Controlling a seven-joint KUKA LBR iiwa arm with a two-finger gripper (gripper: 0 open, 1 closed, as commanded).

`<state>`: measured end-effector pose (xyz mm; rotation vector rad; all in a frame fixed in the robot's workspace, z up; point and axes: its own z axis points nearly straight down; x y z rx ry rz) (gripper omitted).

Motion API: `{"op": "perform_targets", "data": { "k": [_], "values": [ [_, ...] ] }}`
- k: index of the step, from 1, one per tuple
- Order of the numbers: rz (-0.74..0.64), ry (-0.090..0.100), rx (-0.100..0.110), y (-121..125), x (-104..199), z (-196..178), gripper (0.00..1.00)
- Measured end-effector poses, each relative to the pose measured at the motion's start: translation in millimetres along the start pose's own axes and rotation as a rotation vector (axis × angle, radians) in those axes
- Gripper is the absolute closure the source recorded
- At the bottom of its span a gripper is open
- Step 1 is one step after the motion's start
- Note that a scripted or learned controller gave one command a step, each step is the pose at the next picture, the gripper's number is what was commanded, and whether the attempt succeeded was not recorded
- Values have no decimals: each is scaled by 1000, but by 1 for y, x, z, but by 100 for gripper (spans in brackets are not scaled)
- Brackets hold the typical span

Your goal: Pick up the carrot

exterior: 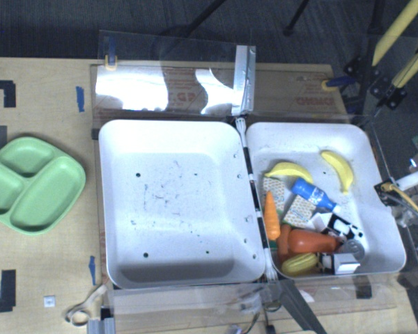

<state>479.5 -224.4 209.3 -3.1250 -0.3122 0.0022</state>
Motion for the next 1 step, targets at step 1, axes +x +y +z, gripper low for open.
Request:
{"op": "perform_targets", "data": {
  "k": [1],
  "values": [
    [-3,-2,3,-2,1,26,100]
  ]
}}
